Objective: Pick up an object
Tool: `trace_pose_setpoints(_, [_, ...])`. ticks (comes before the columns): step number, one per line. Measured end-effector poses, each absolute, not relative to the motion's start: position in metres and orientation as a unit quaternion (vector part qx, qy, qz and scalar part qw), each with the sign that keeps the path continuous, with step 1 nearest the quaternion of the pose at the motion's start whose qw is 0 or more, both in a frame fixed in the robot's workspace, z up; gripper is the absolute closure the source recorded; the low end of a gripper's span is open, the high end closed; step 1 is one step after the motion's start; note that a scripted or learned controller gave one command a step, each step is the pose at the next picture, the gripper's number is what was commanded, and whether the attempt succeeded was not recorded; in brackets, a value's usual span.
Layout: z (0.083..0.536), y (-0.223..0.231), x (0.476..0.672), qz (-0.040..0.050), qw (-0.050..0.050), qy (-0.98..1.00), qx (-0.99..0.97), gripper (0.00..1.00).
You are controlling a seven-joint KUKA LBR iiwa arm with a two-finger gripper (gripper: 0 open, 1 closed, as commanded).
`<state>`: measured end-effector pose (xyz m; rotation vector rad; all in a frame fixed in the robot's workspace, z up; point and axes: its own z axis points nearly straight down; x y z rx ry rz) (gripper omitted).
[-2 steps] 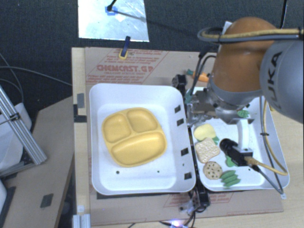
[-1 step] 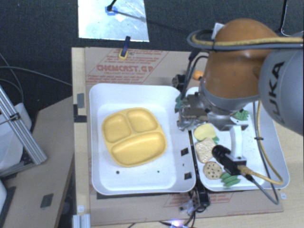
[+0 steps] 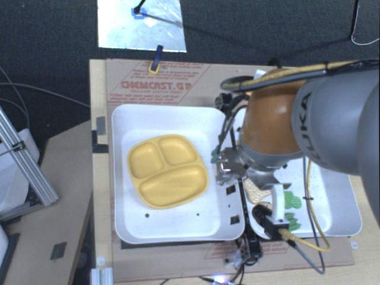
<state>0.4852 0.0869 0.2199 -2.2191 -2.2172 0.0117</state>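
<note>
**Arm hangs over the seam between 2 bins, yellow plate untouched**

From where I stand, the grey KUKA arm [image 3: 335,120] comes in from 3 o'clock, and its orange band [image 3: 270,123] sits over the line where the 2 white bins meet. The gripper [image 3: 227,170] is beneath that band, low over the inner edge of the left bin [image 3: 178,223]. The wrist covers it from above, so I cannot tell whether it is apart or together, and nothing shows clamped in it.

The biggest thing to pick is a yellow divided plate [image 3: 169,171] with 3 compartments. It lies flat near the middle of the left bin, at 9 o'clock from the gripper, close to it but apart.

The right bin [image 3: 343,209] is mostly hidden under the arm. A small green piece [image 3: 291,202] lies on its floor at about 4 o'clock from the gripper. A tan patterned piece [image 3: 256,190] peeks out from under the wrist at about 5 o'clock, and what it is I cannot make out.

Both bins rest on a cardboard sheet [image 3: 178,79] with red lettering. At 12 o'clock on its far edge lies a small blue and yellow object [image 3: 156,60], and beyond that a shiny silver sheet [image 3: 141,16] lies on the dark floor.
</note>
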Motion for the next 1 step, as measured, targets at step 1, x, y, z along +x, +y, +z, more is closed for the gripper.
trace_pose_setpoints(1, [0.1821, 0.0895, 0.5097, 0.0007, 0.001, -0.707, -0.707, 1.0])
